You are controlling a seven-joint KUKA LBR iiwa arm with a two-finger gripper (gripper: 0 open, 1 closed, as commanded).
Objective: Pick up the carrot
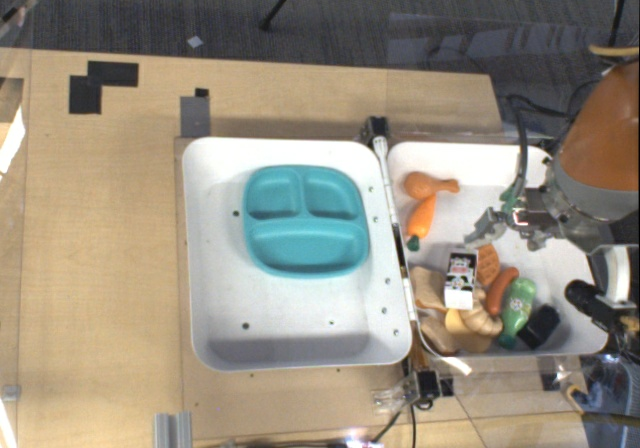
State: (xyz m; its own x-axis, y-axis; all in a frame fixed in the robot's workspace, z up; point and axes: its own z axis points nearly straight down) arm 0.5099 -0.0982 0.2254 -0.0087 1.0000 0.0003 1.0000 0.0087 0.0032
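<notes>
The carrot (pixel 421 217) is orange with a green tip. It lies tilted near the left wall of the right bin (pixel 470 158), just below an orange drumstick toy (pixel 430 184). My gripper (pixel 492 227) hangs over the middle of the right bin, to the right of the carrot and a clear gap away from it. Nothing shows in the gripper. The grey arm with its orange band (pixel 603 141) comes in from the right.
Below the gripper lies a pile: a small black-and-white box (pixel 460 272), a red sausage (pixel 500 290), a green bottle (pixel 517 302), a black piece (pixel 542 325) and tan bread-like toys (pixel 470 321). The left bin (pixel 215 266) holds a teal divided plate (pixel 303 219).
</notes>
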